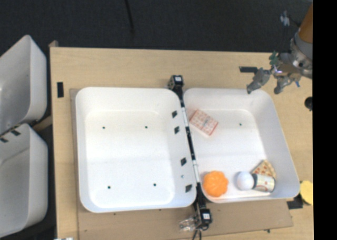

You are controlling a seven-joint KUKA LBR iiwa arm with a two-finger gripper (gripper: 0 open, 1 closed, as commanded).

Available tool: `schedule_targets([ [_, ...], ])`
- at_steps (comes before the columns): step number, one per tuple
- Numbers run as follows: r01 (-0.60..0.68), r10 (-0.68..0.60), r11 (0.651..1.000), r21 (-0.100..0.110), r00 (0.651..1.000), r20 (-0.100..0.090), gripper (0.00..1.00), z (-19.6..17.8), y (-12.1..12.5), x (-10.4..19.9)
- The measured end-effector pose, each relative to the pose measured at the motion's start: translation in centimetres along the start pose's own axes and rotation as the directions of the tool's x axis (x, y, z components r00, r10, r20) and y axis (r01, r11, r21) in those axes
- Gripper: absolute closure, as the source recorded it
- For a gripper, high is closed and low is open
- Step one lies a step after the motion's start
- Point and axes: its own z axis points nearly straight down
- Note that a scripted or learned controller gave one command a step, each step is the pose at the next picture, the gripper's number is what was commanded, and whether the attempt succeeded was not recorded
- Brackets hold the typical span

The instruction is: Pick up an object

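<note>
hand (267, 82) above bin corner, orange ball (215, 183) round

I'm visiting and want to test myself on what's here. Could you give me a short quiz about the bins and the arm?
1. True or false: the orange ball lies in the left bin.
2. Which thing lies alone near the right bin's far side? A) white ball B) patterned card C) orange ball
3. Where is the tool: above a bin's middle, or by the right bin's far right corner?

Key: 1 false; 2 B; 3 by the far right corner.
</note>
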Motion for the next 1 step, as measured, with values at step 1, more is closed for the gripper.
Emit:
schedule_targets([
  [1,0.003,-0.003,1.0,-0.003,1.0,0.002,1.0,-1.15,0.07,-0.07],
])
